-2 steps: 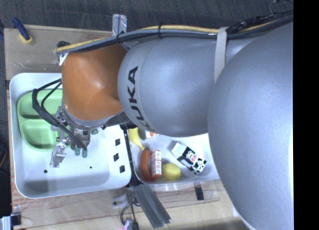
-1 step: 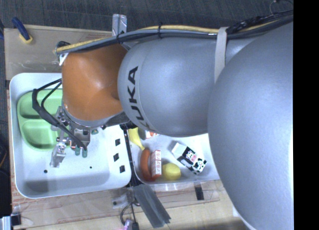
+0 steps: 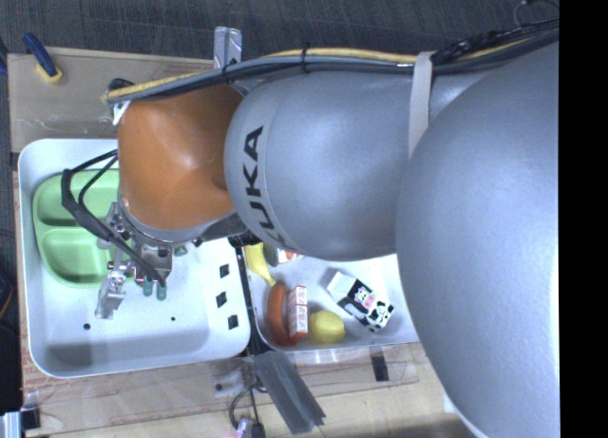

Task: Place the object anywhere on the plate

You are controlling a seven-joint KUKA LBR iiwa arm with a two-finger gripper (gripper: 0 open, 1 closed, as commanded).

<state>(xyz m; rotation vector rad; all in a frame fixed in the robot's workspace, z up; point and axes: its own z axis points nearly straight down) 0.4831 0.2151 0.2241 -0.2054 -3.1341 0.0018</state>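
Gripper (image 3: 128,289) is hovering just beside green plate (image 3: 59,237) in left bin (image 3: 114,351), can't tell finger state or any hold, so it needs shifting over the plate w/ care before letting go.

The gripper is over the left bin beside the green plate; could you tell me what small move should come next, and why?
Probably a short shift toward the plate. The gripper hangs over the left bin floor just beside the plate's edge, so a release here might miss. I cannot tell whether it holds anything; the other objects lie in the right bin.
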